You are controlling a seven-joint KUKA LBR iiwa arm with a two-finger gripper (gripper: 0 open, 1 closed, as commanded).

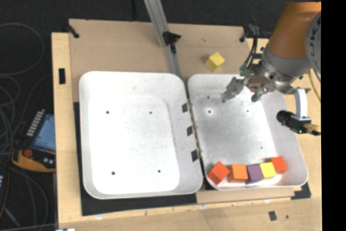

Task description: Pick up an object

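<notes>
My gripper hangs over the far part of the right bin, its two fingers spread open with nothing between them. Along that bin's near edge lies a row of blocks: an orange block, a second orange block, a purple block, a yellow block and a red-orange block. A yellow cube rests on the bench behind the bins, left of the gripper and outside both bins.
The left bin sits beside the right one, joined by small clips at the shared edge. A slanted metal pole rises from the bench behind the bins. A handheld controller and cables lie off the bench at the left.
</notes>
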